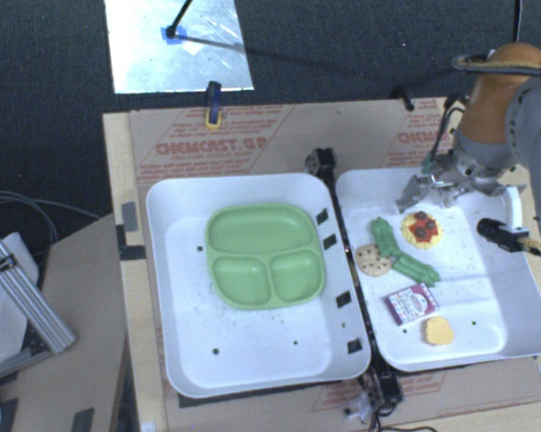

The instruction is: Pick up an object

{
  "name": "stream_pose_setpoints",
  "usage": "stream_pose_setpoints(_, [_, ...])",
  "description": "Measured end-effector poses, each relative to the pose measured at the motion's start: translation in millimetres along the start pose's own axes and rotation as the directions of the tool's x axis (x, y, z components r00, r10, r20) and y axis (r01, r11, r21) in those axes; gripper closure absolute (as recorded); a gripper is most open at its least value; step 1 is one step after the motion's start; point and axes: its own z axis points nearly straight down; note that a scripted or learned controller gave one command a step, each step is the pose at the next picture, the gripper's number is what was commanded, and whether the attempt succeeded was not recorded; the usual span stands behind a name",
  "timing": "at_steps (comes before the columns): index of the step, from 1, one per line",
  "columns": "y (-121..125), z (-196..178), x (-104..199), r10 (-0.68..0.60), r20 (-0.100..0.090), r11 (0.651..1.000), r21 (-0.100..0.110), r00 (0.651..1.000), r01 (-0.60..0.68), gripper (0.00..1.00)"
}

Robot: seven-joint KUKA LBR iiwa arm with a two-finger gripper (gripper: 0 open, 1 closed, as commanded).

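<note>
Bright, even overhead light; soft faint shadows inside the white bins (266,375); glare on the foil sheet (178,40); slightly soft, grainy focus overall.

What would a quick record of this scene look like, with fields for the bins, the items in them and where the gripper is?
left bin: holds a green divided plate
right bin: holds the toy items
items: cookie, green pod, small pizza, pink carton, yellow piece
gripper: over the right bin's far edge, above the small pizza
held: nothing seen between the fingers
arm: enters from the right
</note>
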Motion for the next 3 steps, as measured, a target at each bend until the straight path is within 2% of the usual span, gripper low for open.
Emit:
stream_pose_setpoints(1, [-27.0,-48.3,-5.6,0.006,0.0,1.0,0.003,1.0,-0.006,0.0])
stream_pose_setpoints(2, [-39.2,-5.9,-8.6,0.005,0.0,1.0,0.007,1.0,-0.005,0.0])
stream_pose_setpoints(3, [0.1,-54.0,-17.3,0.001,0.002,1.0,-0.003,1.0,-0.001,0.0])
